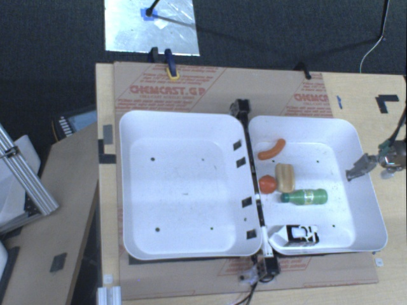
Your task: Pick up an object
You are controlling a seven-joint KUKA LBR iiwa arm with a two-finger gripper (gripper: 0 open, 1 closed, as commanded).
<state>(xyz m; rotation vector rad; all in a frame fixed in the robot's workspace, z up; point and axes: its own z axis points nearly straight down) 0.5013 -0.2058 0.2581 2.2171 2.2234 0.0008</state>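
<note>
Table carries two white bins; left bin holds nothing, right bin holds the objects. End effector at the right bin's right rim, grip state unclear. Green bottle lies mid-bin: rigid, light, likely slick; take it across the body. Bun, sausage and tomato lie just left of it and farther back.

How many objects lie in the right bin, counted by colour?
Orange: 1, the toy sausage
Red: 1, the toy tomato
Tan: 1, the toy bun
Green: 1, the bottle
Black and white: 1, the small packet
Total: 5
</note>
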